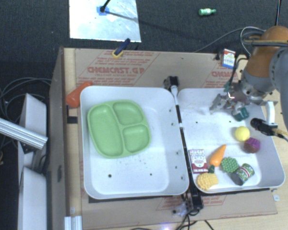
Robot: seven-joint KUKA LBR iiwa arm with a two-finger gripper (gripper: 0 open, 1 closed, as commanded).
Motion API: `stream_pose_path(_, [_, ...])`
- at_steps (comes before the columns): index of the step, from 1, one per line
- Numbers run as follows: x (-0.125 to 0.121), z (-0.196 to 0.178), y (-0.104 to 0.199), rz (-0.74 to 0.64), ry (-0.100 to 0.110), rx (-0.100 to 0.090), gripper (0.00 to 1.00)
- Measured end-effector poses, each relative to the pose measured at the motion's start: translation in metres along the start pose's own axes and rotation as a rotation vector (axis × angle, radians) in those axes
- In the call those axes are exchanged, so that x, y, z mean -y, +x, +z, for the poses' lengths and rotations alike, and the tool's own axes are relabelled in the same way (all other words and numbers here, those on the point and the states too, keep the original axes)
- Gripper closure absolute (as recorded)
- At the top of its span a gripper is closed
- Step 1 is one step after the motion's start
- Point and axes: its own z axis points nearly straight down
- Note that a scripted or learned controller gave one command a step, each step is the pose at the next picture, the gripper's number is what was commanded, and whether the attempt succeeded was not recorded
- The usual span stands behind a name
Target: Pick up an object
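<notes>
While the gripper (224, 101) hovers low at twelve o'clock in the right bin (271, 174), jaws spread and grasping nothing, the toys lie toward five o'clock: lemon (242, 133), carrot (218, 154), corn (207, 180)

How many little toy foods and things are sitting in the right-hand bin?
7, clustered in the near right corner: yellow ball, purple piece, carrot, red carton, green piece, can, corn. The arm may hide more.
</notes>
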Motion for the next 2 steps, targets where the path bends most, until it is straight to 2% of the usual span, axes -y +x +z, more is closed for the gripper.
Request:
stream_pose_path(1, [0.003, 0.01, -0.003, 0.0, -0.001, 0.007, 0.0])
stream_pose_path(2, [-0.001, -0.048, -0.018, -0.001, -0.037, 0.023, 0.0])
